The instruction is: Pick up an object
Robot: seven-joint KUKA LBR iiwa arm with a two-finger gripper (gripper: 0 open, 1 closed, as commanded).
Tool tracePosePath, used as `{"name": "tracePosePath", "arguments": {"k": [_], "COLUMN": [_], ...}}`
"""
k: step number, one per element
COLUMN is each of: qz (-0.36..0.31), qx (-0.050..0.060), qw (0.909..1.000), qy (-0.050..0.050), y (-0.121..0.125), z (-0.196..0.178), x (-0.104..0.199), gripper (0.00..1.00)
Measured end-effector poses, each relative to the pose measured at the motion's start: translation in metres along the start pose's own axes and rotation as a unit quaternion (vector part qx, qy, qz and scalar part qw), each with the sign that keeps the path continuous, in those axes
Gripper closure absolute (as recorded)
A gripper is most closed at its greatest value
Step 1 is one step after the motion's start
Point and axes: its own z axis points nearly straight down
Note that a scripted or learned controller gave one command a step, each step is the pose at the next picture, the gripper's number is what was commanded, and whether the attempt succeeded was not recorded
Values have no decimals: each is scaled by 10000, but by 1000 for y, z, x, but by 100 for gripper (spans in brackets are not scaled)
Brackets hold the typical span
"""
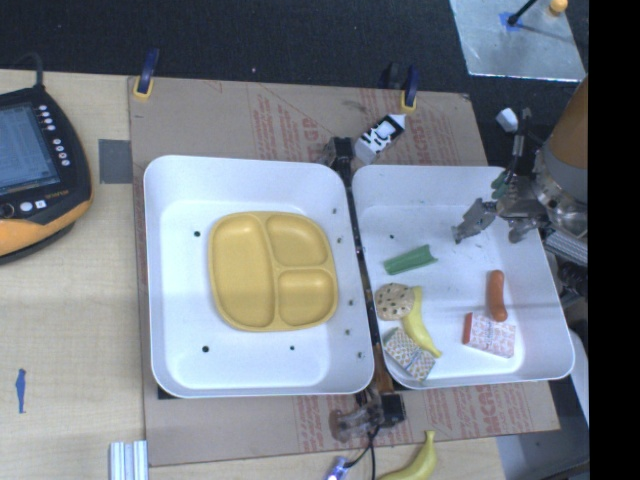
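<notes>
The right bin (pixel 450 190) holds several small items: a green strip (pixel 410 260), a round cookie (pixel 393 300), a yellow banana (pixel 420 328), an orange-red sausage (pixel 496 295), a red-and-white packet (pixel 490 335) and a checkered packet (pixel 408 356). My gripper (pixel 493 230) hangs over the bin's upper right part, above and to the right of the green strip. Its fingers are spread open, and nothing is between them. The sausage lies a short way below it.
The left bin (pixel 170 268) holds a yellow divided plate (pixel 272 269). A teach pendant (pixel 30 173) lies at the bench's far left. A black-and-white object (pixel 380 136) rests behind the bins, and a second banana (pixel 420 458) lies in front of them.
</notes>
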Motion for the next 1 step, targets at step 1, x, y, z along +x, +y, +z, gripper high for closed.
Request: {"name": "tracePosePath", "arguments": {"k": [1], "qz": [-2], "qx": [9], "qw": [10000], "qy": [-5], "y": [-39], "z": [109], "x": [-55], "gripper": [0]}}
